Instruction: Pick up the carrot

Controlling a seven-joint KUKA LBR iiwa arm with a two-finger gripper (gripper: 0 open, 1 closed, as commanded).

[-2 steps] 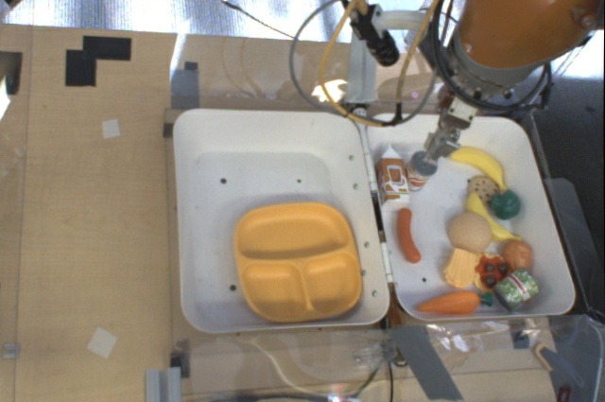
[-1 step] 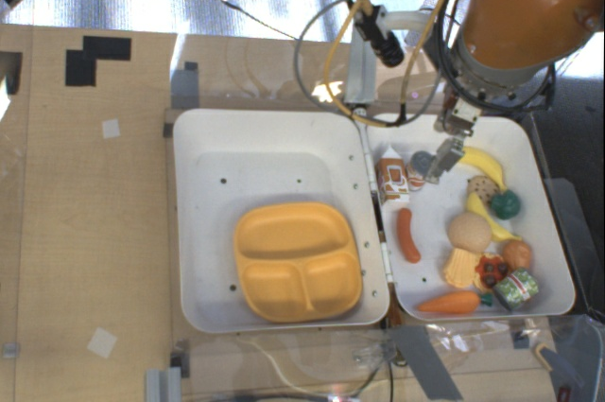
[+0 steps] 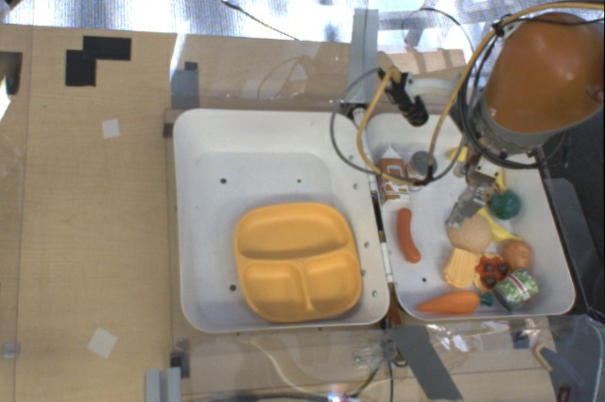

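Your carrot (image 3: 450, 303) lies at six o'clock in the right bin (image 3: 558, 296), beside the can (image 3: 516, 288). Your gripper (image 3: 466, 204) hovers at twelve o'clock from it; grip state unclear.

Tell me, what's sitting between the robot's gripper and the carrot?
In the camera view, a pale yellow wedge-shaped piece lies between the gripper and the carrot, in the right bin.
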